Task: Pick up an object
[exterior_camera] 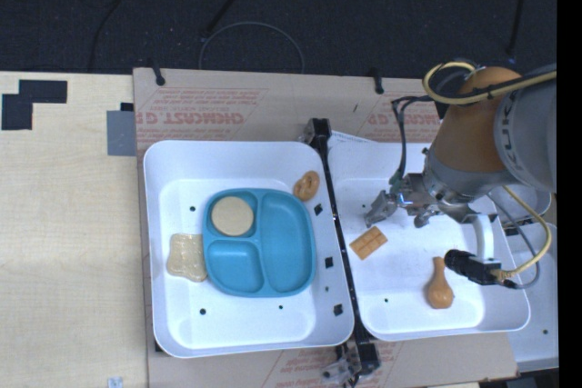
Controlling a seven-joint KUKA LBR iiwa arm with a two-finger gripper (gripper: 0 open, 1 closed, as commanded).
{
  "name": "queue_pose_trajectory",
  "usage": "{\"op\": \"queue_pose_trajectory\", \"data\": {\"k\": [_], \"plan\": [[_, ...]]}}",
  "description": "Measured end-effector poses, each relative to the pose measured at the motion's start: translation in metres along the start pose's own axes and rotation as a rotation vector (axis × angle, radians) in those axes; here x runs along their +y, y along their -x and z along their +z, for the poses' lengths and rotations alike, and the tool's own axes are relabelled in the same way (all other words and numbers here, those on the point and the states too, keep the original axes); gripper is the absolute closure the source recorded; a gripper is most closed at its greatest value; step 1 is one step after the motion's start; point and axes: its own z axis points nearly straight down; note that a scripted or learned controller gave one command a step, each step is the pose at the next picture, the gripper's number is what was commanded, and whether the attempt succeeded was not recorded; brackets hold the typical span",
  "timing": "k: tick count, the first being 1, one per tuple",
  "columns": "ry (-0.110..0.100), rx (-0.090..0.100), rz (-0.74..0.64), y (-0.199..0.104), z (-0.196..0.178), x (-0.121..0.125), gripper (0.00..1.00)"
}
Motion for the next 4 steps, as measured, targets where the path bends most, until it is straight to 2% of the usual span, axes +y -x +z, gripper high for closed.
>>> {"op": "queue_pose_trajectory", "data": {"k": [1, 2, 3, 4], "plan": [[0.003, 0.0, 0.001, -0.001, 0.044, 0.0, 0.0], [0.002, 0.0, 0.006, 0.0, 0.032, 0.0, 1.0], [0.01, -0.001, 0.0, 0.0, -0.03, 0.005, 1.0], [0.007, -0.001, -0.001, -0.008, -0.077, 0.003, 1.0]]}}
